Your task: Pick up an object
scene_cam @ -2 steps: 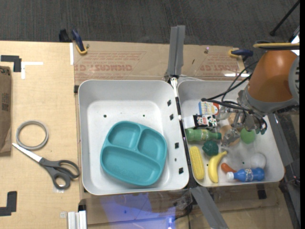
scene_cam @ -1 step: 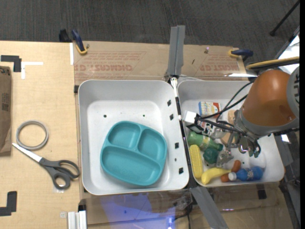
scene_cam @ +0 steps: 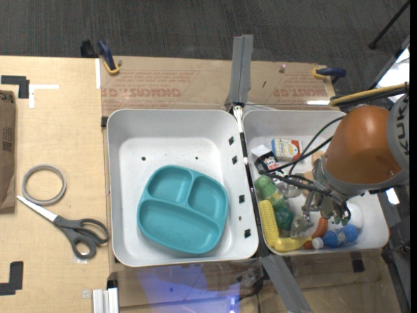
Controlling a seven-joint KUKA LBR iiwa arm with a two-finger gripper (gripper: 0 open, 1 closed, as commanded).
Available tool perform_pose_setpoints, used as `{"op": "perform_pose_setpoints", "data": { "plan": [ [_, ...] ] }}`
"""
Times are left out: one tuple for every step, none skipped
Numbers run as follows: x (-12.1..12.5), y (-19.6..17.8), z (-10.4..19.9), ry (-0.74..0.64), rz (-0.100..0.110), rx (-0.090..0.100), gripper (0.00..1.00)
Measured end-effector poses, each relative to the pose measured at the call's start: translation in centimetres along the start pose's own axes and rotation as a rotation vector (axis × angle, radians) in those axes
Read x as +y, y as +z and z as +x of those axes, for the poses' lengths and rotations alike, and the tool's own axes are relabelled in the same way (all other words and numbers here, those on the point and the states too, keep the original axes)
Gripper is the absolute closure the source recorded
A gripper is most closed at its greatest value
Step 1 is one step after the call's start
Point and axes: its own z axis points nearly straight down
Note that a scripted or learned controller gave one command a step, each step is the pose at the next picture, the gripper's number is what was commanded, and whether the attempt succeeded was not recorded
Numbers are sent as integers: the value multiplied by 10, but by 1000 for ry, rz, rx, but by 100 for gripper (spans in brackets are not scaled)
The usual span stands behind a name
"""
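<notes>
Pincer (scene_cam: 305,222) low among right-bin clutter

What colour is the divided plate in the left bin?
Teal, plain with no pattern; the divided plate shows clearly in the camera view.

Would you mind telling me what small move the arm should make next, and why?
Probably a short descent, then closing: the gripper hangs low in the right bin among the corn cob, orange piece and blue toy, with nothing visibly held.
</notes>
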Motion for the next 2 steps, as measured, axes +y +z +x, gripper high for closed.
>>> {"op": "perform_pose_setpoints", "data": {
  "plan": [
    [3,-5,11,-20,4,-23,0],
    [2,-5,11,-49,2,-23,0]
  ]
}}
